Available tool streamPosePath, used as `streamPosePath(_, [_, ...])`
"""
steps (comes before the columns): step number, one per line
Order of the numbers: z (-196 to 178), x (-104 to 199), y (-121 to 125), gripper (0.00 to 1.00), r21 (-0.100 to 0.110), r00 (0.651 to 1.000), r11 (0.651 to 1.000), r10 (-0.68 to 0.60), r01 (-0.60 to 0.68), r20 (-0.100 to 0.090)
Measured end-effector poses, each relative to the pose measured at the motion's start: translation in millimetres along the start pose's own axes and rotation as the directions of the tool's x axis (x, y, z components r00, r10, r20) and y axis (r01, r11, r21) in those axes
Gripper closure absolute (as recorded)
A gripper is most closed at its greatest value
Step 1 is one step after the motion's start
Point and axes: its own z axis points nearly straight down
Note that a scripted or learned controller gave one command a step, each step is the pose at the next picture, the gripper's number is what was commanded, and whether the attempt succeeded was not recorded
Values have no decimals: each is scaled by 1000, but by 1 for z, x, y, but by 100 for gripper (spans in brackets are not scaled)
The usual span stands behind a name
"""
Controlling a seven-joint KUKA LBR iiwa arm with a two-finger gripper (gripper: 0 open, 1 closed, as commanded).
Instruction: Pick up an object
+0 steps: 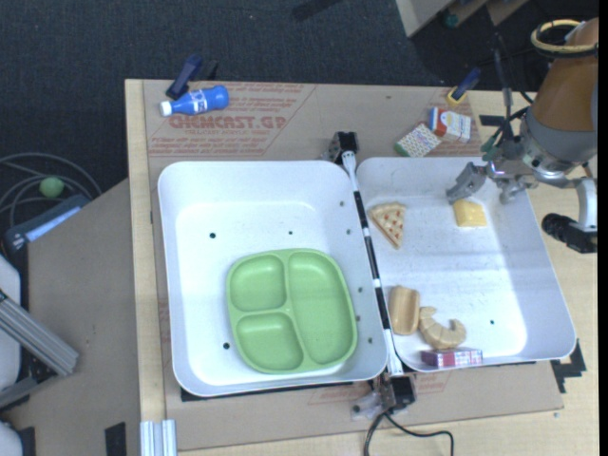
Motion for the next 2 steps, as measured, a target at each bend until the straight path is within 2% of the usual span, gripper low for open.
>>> streamPosePath(1, [73, -18, 18, 0, -1, 1000, 1000, 0, 0, -1])
streamPosePath(2, [58, -19, 21, 100, -11, 1000, 1000, -2, 2, 3])
